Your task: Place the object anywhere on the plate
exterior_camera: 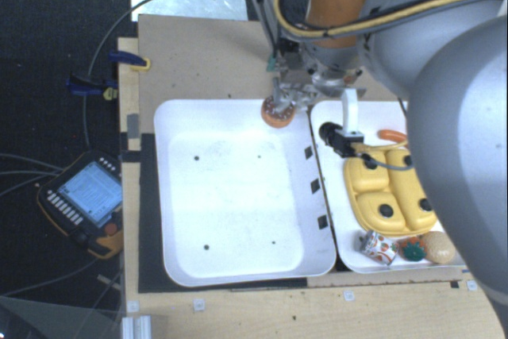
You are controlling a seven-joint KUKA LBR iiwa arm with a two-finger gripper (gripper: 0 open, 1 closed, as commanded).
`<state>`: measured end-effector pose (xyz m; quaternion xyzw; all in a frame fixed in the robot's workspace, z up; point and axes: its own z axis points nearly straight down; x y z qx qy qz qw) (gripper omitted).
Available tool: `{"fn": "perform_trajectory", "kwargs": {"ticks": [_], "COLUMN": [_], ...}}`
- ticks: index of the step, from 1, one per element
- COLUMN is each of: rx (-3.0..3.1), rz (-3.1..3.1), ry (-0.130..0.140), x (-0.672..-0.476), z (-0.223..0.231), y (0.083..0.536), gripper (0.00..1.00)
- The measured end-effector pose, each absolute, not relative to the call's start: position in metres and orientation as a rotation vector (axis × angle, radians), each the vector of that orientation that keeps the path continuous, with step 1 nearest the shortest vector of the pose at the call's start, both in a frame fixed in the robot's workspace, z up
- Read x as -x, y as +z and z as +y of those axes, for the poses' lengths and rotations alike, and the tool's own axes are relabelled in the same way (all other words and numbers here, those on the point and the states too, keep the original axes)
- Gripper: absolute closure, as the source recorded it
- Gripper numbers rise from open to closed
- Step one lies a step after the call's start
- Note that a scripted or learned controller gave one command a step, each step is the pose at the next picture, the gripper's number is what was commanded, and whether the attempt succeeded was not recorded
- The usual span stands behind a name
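A small round brown object (pixel 276 115) sits at the tips of my gripper (pixel 284 103), over the far right corner of the left bin (pixel 230 194). The fingers look shut on it. A yellow sectioned plate (pixel 389 190) lies in the right bin (pixel 349 250), to the right of the gripper and nearer the camera. The grey arm hides the plate's right part.
An orange carrot-like piece (pixel 391 136) lies behind the plate. At the right bin's near end are a red-and-white packet (pixel 379 248), a green item (pixel 413 252) and a beige lump (pixel 438 248). A pendant (pixel 86 198) lies left of the bench.
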<state>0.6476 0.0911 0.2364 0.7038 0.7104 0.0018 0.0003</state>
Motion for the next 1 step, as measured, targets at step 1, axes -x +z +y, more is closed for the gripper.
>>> {"fn": "perform_trajectory", "kwargs": {"ticks": [1], "rx": [-2.214], "rz": [2.227], "ry": [0.003], "x": [-0.6472], "z": [0.0881], "y": [0.2365], "gripper": [0.00]}}
